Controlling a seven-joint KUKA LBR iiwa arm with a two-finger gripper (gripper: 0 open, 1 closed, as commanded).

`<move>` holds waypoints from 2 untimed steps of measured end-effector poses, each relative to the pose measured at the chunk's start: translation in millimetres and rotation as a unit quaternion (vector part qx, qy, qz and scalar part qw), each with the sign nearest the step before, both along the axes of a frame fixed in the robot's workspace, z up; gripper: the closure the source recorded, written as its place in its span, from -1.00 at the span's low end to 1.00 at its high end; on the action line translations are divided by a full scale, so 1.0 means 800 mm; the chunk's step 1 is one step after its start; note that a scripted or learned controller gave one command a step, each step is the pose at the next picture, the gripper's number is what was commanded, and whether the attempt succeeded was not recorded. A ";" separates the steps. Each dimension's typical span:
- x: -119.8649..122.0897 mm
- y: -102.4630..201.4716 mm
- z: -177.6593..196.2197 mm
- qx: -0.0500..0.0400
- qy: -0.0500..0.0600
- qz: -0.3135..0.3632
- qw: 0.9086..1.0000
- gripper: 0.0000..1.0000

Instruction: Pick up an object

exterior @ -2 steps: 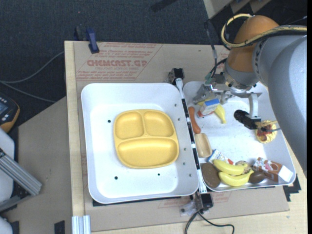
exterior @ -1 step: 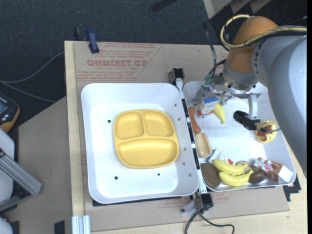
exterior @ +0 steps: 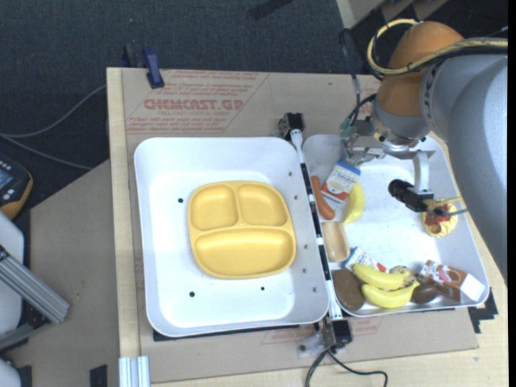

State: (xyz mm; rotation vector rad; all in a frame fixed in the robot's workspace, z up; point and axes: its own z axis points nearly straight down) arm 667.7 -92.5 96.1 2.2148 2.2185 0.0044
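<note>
The objects to pick lie in the right bin (exterior: 476,252): a banana bunch (exterior: 385,285) near its front edge, a lone yellow banana (exterior: 354,204) further back, an orange carrot (exterior: 322,200) and a tan bun (exterior: 334,240) by the left wall, and a small blue-and-white packet (exterior: 342,177). The left bin (exterior: 157,216) holds a yellow divided plate (exterior: 240,228). The gripper (exterior: 364,153) hangs over the right bin's back corner, just above the packet; whether it is wide or narrow cannot be told.

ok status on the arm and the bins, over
Gripper low over right bin, far end. Nothing seen held. Bananas, hot dog loose. Yellow tray in left bin.
</note>
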 end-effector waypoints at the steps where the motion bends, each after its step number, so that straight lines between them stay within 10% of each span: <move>1: 0.000 0.000 -0.001 0.000 0.001 0.000 1.000 -1.00; 2: -0.070 -0.031 -0.015 0.002 0.006 -0.003 1.000 -1.00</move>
